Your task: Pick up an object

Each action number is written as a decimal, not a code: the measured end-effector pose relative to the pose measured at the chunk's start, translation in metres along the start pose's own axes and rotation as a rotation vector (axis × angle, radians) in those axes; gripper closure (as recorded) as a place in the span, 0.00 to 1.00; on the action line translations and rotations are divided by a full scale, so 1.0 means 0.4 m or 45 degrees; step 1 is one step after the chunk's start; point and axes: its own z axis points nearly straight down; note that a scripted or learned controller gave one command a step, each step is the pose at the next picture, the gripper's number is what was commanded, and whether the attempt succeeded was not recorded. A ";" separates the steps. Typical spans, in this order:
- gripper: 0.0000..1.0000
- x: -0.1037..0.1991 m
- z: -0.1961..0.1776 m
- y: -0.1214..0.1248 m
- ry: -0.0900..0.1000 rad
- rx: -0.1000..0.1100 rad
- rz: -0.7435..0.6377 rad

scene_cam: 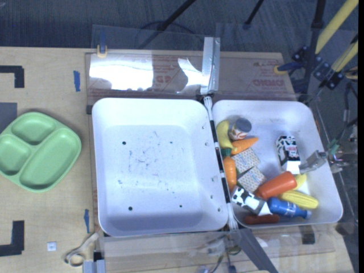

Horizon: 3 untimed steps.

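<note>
The right white bin holds a heap of several small toys. Along its left wall lie a yellow banana shape, a grey round piece, an orange carrot and two patterned squares. A black-and-white cow-patterned toy stands further right. Near the front lie a large orange piece, a yellow corn cob, a blue bottle and a second cow-patterned piece. A grey metallic wedge pokes in over the bin's right rim; what it belongs to is unclear.
The left white bin adjoins the right one along a shared middle wall. A green divided plate lies on the bench at far left. Tripod legs and yellow bars stand behind and to the right of the bins.
</note>
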 end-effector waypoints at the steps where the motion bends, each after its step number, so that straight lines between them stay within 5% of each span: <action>1: 0.00 0.044 0.286 0.114 0.005 -0.006 0.238; 2: 1.00 0.041 0.260 0.116 0.002 -0.010 0.239; 3: 1.00 0.131 0.011 0.105 0.000 -0.002 0.143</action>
